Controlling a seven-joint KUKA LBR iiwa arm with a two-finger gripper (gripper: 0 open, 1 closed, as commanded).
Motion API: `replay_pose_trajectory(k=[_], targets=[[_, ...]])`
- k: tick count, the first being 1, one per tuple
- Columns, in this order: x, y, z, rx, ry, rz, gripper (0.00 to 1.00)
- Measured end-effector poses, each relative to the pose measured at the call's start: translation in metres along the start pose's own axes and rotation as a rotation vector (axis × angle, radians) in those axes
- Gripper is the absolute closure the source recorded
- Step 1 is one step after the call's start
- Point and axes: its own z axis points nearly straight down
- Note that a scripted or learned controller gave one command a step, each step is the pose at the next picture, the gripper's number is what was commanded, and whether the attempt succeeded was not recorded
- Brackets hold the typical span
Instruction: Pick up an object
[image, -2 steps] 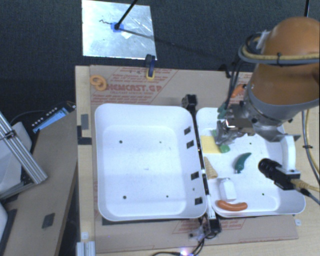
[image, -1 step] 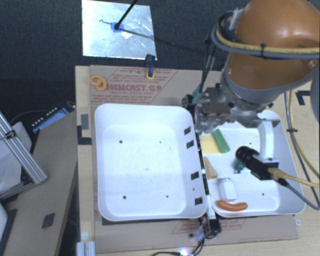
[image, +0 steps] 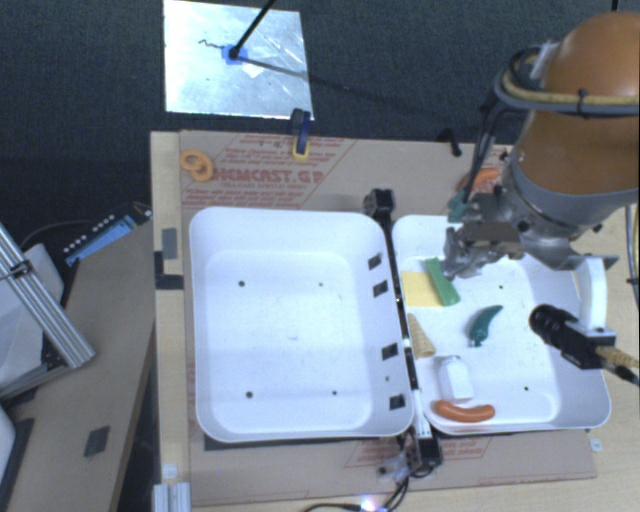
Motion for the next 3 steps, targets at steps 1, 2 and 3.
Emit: replay_pose_trajectory(k=[1,2,3], targets=[[-0.014,0.0,-0.092,-0.011,0.003,-0.007,1.0],[0.054,-0.001,0.024,0.008,0.002,-0.014,1.0],[0.111,-0.001,0.018,0.0,0.004,-0.015,1.0]])
